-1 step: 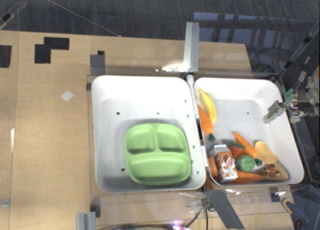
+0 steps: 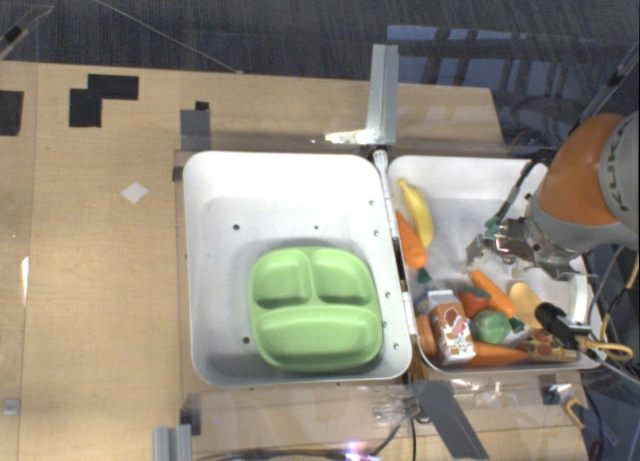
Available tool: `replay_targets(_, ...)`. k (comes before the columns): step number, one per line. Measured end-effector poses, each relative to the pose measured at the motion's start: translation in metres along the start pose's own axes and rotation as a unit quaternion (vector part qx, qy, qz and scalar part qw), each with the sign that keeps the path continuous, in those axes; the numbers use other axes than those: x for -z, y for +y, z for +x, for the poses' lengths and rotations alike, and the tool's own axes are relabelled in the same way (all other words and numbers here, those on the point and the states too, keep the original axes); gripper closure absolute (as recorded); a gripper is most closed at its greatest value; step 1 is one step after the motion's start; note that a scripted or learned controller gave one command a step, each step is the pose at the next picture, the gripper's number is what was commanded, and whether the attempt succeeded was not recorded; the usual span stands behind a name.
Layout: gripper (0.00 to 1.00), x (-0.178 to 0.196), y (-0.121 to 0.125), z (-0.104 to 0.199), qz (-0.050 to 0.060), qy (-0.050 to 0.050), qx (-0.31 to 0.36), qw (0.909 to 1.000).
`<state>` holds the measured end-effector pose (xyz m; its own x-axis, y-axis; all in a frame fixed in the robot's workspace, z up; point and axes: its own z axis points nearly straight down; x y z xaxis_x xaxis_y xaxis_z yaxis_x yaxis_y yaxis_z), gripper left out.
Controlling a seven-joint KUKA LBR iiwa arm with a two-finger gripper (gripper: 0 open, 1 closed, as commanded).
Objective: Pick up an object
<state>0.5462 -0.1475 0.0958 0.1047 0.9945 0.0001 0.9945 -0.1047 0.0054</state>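
Claw (image 2: 503, 240): lowered in right bin (image 2: 455, 174); opening and any hold cannot be told
Left bin (image 2: 215, 189): green tray (image 2: 316, 307)

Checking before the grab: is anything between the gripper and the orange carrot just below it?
Nothing visible. The gripper sits over bare bin floor, and the carrot lies right beside it, with a green ball past the carrot.

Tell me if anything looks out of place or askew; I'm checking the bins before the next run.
Nothing looks spilled or damaged. The green tray lies flat in the left bin, slightly turned against its walls. In the right bin, the banana, carrots and small carton are heaped loosely along the near and left sides, overlapping.
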Motion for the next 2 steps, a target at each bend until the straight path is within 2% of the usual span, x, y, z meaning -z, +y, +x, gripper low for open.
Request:
replay_targets(1,1.0,0.011,0.002,0.0,-0.002,0.0,-0.001,1.0)
replay_targets(2,1.0,0.097,0.023,0.076,0.0,0.001,0.011,0.9999)
